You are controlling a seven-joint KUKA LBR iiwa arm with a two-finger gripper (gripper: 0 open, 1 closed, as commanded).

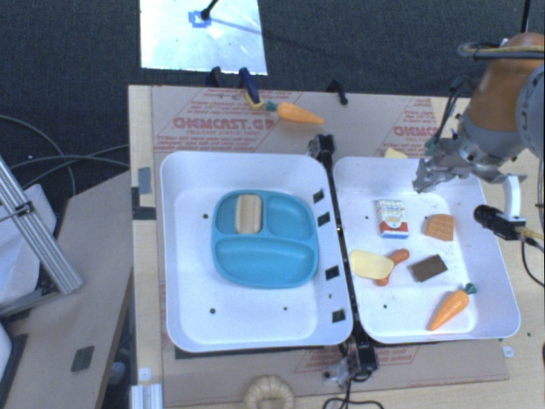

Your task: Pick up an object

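My gripper (423, 183) hangs over the far part of the right bin (494, 313), above and to the right of a small white and red carton (392, 217). Nothing shows between its fingertips. Right of the carton lies a tan waffle-like piece (439, 227). Nearer the front are a pale yellow slice (370, 265), a small orange sausage-like piece (393, 259), a dark brown block (427, 268) and an orange carrot (449, 308). A yellow bit (394, 153) peeks at the bin's far rim.
The left bin (192, 313) holds a blue divided plate (294, 228) with a tan bread-like piece (248, 214) in its upper left compartment. A second carrot (296, 113) lies on the cardboard behind the bins. A black divider (336, 237) runs between the bins.
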